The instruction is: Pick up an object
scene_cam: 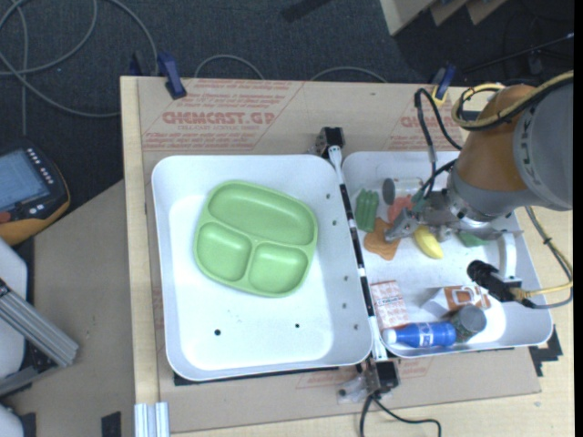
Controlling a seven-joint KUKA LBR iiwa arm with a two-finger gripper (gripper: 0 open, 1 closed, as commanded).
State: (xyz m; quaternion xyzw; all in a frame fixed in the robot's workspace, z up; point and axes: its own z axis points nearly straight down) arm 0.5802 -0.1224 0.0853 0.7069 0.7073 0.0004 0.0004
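Reaching low into the right bin (537,321), the tool (401,228) sits among the orange toy (381,242) and yellow banana (428,242), presumably hunting a grab; can't tell its state.

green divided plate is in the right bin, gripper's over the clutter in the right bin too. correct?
Not quite. The camera view shows the green divided plate in the left bin, not the right one. The rest holds: the gripper is over the clutter in the right bin, near an orange piece and a yellow one.
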